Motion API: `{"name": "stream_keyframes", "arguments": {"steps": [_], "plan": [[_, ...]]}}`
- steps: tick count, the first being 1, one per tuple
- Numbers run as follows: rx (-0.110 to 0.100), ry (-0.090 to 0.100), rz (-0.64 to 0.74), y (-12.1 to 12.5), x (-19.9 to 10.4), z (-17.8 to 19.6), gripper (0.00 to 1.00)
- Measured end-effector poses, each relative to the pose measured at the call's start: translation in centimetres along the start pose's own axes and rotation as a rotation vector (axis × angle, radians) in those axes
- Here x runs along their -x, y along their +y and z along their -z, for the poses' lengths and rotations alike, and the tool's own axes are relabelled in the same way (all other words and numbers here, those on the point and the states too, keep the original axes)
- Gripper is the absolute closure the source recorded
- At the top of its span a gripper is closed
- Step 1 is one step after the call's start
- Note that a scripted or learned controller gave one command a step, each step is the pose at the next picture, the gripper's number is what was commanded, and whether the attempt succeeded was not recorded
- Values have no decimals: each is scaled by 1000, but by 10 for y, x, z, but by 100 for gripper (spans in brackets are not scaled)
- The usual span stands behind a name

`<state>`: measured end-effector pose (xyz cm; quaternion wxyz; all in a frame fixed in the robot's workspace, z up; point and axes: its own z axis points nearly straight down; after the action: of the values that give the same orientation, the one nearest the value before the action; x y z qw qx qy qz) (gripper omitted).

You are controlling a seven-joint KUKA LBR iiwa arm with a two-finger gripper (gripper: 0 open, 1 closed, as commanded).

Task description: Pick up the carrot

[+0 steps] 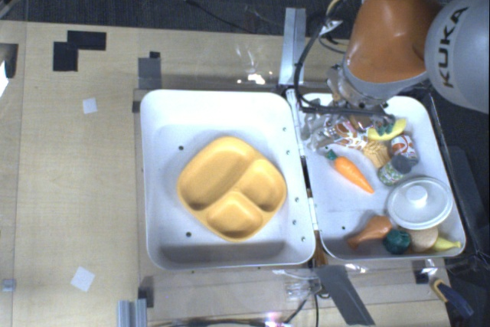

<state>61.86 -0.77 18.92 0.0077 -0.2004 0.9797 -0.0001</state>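
Observation:
The carrot (351, 171), orange with a small green top, lies flat in the right bin (337, 218), pointing toward the lower right. My gripper (346, 119) hangs over the far part of that bin, just above and behind the carrot's green end. The orange wrist band and grey arm cover most of it from above. Nothing shows held in it.
A yellow three-part plate (230, 184) lies in the left bin (164, 165). The right bin also holds a white lidded pot (418, 202), a brown pear-shaped toy (369, 231), a dark green item (396, 241), a banana (446, 244) and several small toys (390, 143) by the gripper.

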Motion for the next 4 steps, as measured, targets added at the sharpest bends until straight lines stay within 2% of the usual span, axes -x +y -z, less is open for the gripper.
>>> {"name": "stream_keyframes", "arguments": {"steps": [1,2,3,4], "plan": [[-2,3,-308,-71,27,-2,100],[-2,3,-307,-70,27,-2,0],[-1,6,-353,-42,-46,-2,0],[-2,4,-263,-57,-90,-96,0]]}}
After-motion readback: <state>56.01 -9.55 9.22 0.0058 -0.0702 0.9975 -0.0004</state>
